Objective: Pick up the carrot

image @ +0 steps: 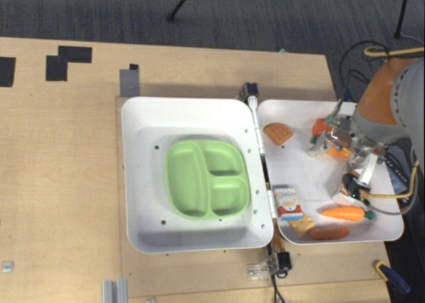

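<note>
A green divided plate (206,179) lies in the middle of the left white bin (143,122). In the right bin (299,162), a waffle-patterned orange piece (278,134) sits near the far left corner. A small red and white carton (287,203) lies against the left edge, with a tan cracker-like piece (303,224) touching it near the front edge. A reddish-brown sausage (328,233) lies along the front edge.
</note>
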`<state>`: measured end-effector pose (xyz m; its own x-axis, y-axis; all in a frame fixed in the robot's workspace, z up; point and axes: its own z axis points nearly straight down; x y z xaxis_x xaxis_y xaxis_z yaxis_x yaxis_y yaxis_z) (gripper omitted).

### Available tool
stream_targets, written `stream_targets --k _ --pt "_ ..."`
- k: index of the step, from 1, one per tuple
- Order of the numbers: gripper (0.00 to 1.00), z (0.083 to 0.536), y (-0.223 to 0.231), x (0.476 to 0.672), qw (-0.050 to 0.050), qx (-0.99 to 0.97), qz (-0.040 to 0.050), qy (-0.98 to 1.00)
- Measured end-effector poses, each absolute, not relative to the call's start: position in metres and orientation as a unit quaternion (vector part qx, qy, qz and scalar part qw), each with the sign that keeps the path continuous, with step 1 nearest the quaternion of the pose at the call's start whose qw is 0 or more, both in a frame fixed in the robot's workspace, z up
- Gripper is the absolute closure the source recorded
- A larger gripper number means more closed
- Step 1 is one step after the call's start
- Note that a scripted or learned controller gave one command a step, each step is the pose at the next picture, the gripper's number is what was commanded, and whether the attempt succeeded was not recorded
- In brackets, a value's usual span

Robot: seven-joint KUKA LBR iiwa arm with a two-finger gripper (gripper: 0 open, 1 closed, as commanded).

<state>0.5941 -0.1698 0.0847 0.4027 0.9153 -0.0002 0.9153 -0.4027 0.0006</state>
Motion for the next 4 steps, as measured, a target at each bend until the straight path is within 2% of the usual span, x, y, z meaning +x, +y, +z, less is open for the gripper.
stream_targets --k 1,2,3,4 --pt "0.00 0.085 -0.177 0.594 0.000 0.876 0.0006 0.481" --pt "0.00 0.085 -0.157 0.577 0.001 0.781 0.0013 0.625" --pt "0.00 0.083 -0.183 0.628 -0.003 0.756 -0.0020 0.654" --pt "0.00 0.083 -0.184 0.641 -0.016 0.730 -0.0124 0.683"
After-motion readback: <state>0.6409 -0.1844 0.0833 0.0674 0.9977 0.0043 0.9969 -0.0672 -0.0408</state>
